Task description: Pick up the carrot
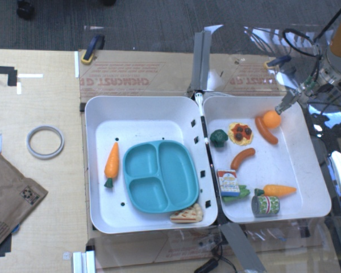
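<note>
**Fingers over the right bin's far corner, grip unreadable**

Fingers (286, 103) poised at the far right corner of the right bin (307, 152), tips just beside an orange (270, 119) — cannot tell whether parted or clenched, nor whether touching the fruit.

Below, in order of size:

- Tabletop (34, 95), pale wood, bearing a tape ring (45, 141) well to the left of both bins.
- Left bin (102, 118), holding a teal divided plate (159, 175) near its middle, with a toast wedge (187, 214) at the plate's near edge.
- Left-bin carrot (111, 162) lying lengthwise just left of the plate, green end toward the near side — well apart from the fingers.
- Right-bin carrot (279, 190) lying crosswise near the front wall, just above a can (265, 205).
- Carton (228, 182), two sausages (242, 157) (266, 132), a small pizza (240, 132) and a dark green vegetable (218, 137) scattered between.
</note>
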`<state>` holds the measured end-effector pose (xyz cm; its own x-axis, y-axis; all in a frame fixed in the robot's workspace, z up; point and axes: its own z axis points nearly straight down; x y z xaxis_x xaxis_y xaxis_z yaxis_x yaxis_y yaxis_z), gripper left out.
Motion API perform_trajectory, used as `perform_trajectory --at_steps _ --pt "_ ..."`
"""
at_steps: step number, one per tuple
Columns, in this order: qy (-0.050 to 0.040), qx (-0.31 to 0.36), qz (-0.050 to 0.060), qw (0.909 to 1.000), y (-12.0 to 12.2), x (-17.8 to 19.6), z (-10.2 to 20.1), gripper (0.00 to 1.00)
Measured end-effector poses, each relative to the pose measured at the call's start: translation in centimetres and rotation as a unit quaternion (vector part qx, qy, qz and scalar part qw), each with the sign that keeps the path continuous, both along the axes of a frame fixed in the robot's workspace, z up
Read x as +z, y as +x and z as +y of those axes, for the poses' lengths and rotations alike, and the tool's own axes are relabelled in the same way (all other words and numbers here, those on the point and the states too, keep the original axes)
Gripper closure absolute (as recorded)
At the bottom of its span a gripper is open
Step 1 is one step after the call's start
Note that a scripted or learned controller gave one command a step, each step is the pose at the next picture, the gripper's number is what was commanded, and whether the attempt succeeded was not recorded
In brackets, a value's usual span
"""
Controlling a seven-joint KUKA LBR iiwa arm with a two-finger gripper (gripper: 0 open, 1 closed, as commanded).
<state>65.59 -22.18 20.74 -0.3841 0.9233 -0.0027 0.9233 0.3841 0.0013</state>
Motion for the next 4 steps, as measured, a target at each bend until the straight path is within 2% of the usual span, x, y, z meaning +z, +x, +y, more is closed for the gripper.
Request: perform_trajectory --at_steps 1,2,3,4 --pt "-0.0004 0.098 -0.001 0.9952 0.4 1.5 0.0 0.00" --pt "0.0001 0.220 0.000 0.9754 0.4 -0.1 0.0 0.00" --pt "-0.0005 0.370 -0.001 0.9289 -0.4 1.3 0.0 0.00" --pt "-0.0008 0.522 -0.001 0.8530 -1.3 0.9 0.0 0.00"
